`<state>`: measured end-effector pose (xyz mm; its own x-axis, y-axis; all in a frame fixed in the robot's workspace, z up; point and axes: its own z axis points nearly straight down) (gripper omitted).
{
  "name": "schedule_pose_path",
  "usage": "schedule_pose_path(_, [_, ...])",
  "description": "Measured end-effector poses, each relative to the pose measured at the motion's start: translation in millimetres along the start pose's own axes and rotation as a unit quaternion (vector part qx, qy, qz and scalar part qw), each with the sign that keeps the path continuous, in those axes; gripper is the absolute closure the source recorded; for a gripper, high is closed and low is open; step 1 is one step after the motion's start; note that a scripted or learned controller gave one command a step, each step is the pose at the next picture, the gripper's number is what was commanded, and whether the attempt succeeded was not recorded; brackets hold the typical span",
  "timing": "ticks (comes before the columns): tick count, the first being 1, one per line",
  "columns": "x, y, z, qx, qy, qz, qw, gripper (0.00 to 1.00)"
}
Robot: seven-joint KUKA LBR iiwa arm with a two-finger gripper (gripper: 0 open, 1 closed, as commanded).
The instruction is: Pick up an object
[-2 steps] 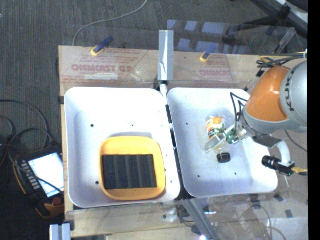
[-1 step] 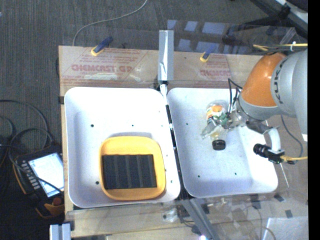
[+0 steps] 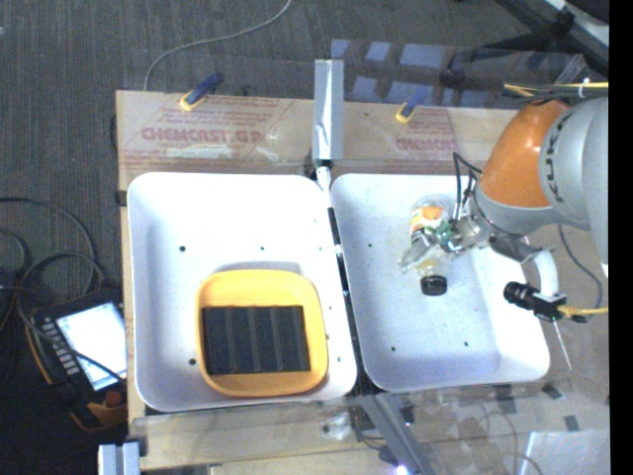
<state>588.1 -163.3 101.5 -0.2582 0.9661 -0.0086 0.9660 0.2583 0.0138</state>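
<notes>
The tool (image 3: 431, 237) hangs over the right bin (image 3: 396, 354); whether it grips cannot be told. A small black object (image 3: 433, 285) (round, dark) lies just below it.

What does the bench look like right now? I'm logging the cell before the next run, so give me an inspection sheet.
Surface: two white bins, left bin, right bin, on a board.
Job's things: yellow tray with dark inset in left bin; small black piece in right bin.
Clutter: clamps on the board.
Grippers: gripper low over right bin; fingers unclear.
Cables: thin cable on the floor.
Surroundings: carpet; tablet at left.
</notes>
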Motion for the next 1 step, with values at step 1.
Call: schedule_pose_path(1, [68.9,69.7,-111.9,0.007,0.004,-0.062,0.9981,1.00])
